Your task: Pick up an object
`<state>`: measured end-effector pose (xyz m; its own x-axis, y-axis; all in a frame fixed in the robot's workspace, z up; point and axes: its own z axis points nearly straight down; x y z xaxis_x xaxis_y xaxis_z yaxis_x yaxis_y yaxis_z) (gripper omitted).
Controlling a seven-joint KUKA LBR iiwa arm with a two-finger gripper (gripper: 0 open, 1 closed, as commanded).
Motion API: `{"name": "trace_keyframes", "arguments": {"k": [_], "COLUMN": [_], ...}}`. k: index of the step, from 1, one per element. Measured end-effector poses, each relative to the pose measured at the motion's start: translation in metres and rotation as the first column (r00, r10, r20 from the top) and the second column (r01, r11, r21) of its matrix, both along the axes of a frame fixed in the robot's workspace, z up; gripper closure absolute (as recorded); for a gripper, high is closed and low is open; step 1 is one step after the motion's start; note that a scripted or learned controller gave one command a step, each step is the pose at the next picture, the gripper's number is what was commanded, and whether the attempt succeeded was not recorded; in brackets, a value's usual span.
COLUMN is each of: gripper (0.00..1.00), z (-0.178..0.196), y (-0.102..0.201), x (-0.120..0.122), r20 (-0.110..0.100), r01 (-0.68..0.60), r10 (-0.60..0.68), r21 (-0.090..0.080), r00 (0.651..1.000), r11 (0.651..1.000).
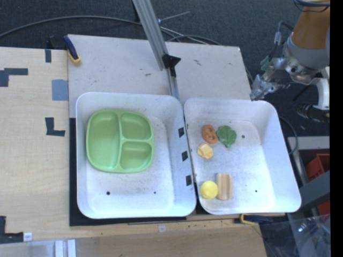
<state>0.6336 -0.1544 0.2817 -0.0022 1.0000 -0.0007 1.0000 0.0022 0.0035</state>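
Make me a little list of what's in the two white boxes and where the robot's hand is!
left bin: green divided plate
right bin: orange piece, green leafy piece, pale yellow piece, yellow ball, tan roll
touching: yellow ball and tan roll side by side
gripper: above the right bin's far right corner, holding nothing

The arm [310,28] runs off the top right corner, so most of it is cut away and just the orange band and wrist are left in sight. The gripper [258,90], over the far right corner of the right bin [278,143], is small and blurred; its tips melt into the dark floor. The slanted metal post [151,25] is cropped at the top edge. The small orange piece [209,134] is too tiny to name.
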Motion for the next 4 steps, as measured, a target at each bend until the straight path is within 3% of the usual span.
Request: {"name": "trace_keyframes", "arguments": {"k": [3, 4], "gripper": [1.00, 1.00], "z": [-0.005, -0.021], "y": [0.169, 0.212], "x": [0.017, 0.026], "r20": [-0.004, -0.005], "r01": [-0.005, -0.003], "r10": [0.005, 0.003], "r21": [0.002, 0.000], "r00": [1.000, 1.000], "r11": [1.000, 1.000]}}
